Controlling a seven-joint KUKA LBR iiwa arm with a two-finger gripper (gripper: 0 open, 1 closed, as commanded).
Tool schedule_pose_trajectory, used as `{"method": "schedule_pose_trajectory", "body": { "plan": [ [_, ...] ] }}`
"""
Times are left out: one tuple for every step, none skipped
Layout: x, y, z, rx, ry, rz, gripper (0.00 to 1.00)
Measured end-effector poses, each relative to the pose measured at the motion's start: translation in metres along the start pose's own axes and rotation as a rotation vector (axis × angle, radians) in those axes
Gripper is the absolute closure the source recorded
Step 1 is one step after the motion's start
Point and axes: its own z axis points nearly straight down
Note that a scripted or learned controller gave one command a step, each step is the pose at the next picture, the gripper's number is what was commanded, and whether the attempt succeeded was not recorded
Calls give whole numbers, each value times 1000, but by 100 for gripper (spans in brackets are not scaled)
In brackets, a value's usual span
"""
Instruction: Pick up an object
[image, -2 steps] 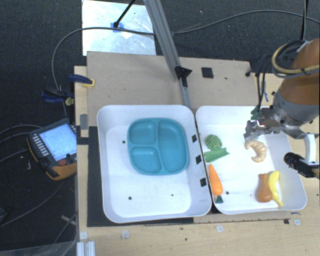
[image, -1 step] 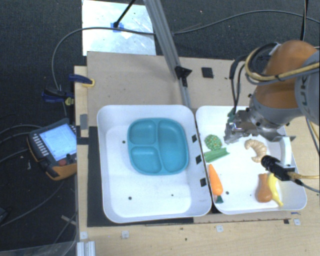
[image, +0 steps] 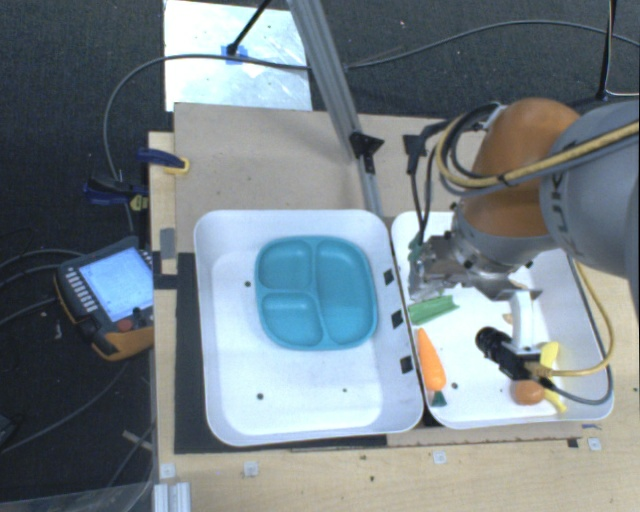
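My gripper (image: 428, 276) hangs low over the left part of the right bin (image: 580, 330), under the grey wrist with its orange band. Just below it a flat green piece (image: 433, 309) lies on the bin floor, right at the gripper's tip; whether they touch is unclear. An orange carrot (image: 431, 359) lies lengthwise near the bin's left wall, in front of the green piece. A small brown-orange round thing (image: 527, 391) rests in the bin's front right corner.
The left bin (image: 230, 390) holds a blue divided plate (image: 316, 291) toward its back. A slanted grey pole (image: 335, 85) crosses the bench behind the bins. A handheld pendant (image: 110, 295) lies on the floor to the left.
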Motion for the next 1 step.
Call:
{"method": "schedule_pose_trajectory", "body": {
  "plan": [
    [54,-22,-6,0,1,-1,100]
  ]
}}
